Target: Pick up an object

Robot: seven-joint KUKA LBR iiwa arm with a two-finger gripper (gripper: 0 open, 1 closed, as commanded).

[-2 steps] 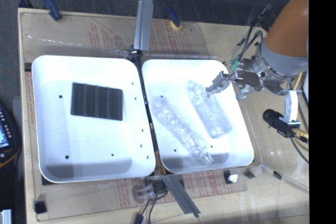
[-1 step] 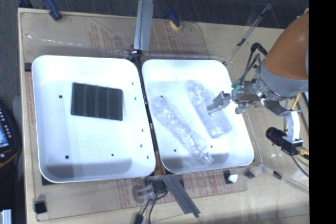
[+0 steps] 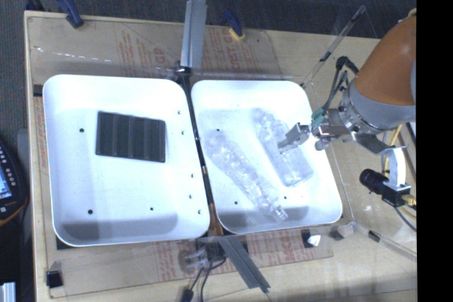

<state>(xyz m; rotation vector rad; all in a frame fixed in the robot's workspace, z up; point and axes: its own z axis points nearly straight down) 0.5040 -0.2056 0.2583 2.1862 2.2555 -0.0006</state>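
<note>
Here, camera view:
Gripper [image 3: 296, 136]: above the right bin [image 3: 212, 101], over one bottle [image 3: 283, 148]; open or clenched, cannot tell.
Bottles: two clear ones in the right bin, the second bottle [image 3: 244, 173] lying diagonally.
Left bin [image 3: 64, 95]: dark pad [image 3: 131, 137].
</note>
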